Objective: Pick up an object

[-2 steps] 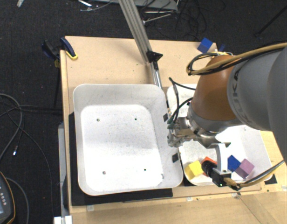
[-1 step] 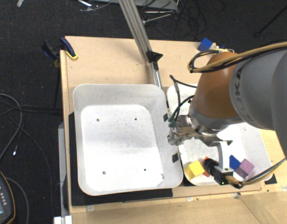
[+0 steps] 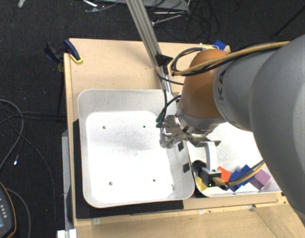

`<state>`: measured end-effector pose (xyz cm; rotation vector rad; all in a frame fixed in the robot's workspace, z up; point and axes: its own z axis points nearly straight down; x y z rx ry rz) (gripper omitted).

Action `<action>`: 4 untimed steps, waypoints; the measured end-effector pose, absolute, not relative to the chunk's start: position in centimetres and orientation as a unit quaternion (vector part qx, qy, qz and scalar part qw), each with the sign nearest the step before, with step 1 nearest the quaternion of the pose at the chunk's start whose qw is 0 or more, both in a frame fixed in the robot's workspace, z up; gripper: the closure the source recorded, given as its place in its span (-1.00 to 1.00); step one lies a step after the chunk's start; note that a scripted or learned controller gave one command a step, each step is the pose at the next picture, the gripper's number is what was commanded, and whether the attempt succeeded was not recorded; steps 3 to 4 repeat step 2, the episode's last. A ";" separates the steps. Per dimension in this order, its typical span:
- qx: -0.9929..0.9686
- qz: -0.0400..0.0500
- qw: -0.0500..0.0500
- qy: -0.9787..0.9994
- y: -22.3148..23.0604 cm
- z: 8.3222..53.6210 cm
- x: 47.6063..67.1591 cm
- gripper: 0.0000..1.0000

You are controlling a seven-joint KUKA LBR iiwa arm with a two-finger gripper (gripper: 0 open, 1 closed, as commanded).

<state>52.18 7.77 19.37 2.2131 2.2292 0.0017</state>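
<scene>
The gripper [image 3: 170, 139] hangs right over the ridge where the two white bins meet, with the thick grey arm [image 3: 261, 93] and its orange band [image 3: 204, 83] covering most of the right bin [image 3: 227, 142]. Whether the gripper is released or clenched, I cannot tell from here, and I see nothing in its grasp.

The things to pick lie crowded in the right bin's near corner, well apart from the gripper. There is an orange block [image 3: 224, 173], a blue piece [image 3: 241, 174] beside it, a purple block [image 3: 262, 179] against the near rim and a yellow piece [image 3: 205, 184] by the dividing wall.

The left bin [image 3: 93, 100] offers a wide floor with rounded corners, smooth white plastic dusted with dark specks. The pale wooden counter [image 3: 113, 63] runs bare behind both bins.
</scene>
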 end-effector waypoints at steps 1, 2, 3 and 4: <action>0.706 0.002 0.001 0.708 7.3 24.5 50.0 1.00; 0.706 -0.001 0.000 0.708 7.3 24.2 50.0 -1.00; 0.706 -0.001 0.000 0.708 7.3 24.2 50.0 -1.00; 0.706 -0.001 0.000 0.708 7.3 24.2 50.0 -1.00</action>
